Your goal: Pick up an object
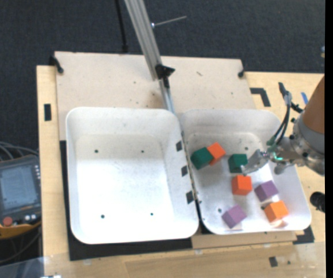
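Note:
The right bin (224,120) holds several small blocks: a green block (201,158) touching an orange block (216,152), a second green block (237,163), an orange block (242,185), a purple block (265,190), another orange block (277,211) and a purple block (234,216). My gripper (253,164) reaches in from the right and hangs over the right bin, right beside the second green block and above the middle orange block. Nothing shows between its fingers.
The left bin (79,126) lies beside the right one. A slanted aluminium post (146,33) rises behind the bins. A handheld pendant (11,193) sits off the bench at the left. Dark carpet surrounds the bench.

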{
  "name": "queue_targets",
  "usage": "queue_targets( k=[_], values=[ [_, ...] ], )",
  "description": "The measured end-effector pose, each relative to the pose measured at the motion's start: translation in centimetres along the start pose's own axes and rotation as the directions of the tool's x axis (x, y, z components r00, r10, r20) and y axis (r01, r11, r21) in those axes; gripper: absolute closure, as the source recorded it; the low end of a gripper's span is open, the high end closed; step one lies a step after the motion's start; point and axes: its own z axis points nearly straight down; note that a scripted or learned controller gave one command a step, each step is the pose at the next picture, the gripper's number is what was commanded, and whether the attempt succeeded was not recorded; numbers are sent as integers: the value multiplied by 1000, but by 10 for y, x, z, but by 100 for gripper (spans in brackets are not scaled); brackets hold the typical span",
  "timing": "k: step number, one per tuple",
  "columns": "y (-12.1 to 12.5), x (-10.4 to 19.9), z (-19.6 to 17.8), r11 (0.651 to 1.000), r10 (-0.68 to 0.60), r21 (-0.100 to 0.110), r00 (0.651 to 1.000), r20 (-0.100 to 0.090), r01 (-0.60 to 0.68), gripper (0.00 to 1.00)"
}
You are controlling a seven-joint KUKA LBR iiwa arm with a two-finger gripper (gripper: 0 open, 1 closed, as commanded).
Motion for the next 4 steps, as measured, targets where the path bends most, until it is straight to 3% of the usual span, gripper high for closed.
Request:
queue_targets(
  k=[1, 3, 4],
  values=[
    [8, -5, 49, 1000, 1, 7, 1000, 0, -1, 0],
    [0, 2, 158, 1000, 2, 8, 1000, -1, -2, 0],
    [3, 1, 144, 1000, 7, -2, 1000, 0, -7, 100]
  ],
)
